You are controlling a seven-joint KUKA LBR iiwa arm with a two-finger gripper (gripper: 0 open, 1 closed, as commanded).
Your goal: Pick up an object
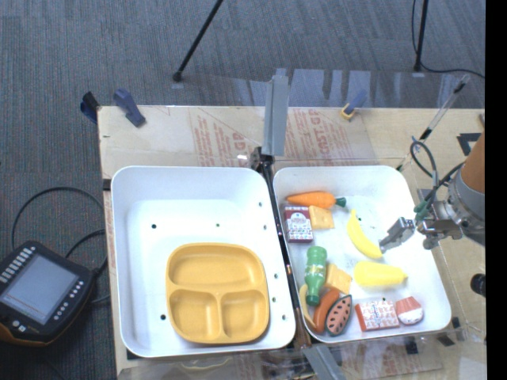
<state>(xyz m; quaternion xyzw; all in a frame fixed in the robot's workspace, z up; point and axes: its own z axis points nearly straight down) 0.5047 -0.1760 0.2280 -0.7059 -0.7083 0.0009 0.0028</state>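
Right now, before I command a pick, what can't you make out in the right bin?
- Claw: too small and blurred in the camera view to read its opening.
- Arm: cut off by the right edge.
- Items near the green bottle and watermelon slice: overlapping, so the lower ones are partly hidden.

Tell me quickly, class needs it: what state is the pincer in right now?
Pincer: above the right bin, beside the banana; open or shut cannot be told, and nothing is seen in its grasp.
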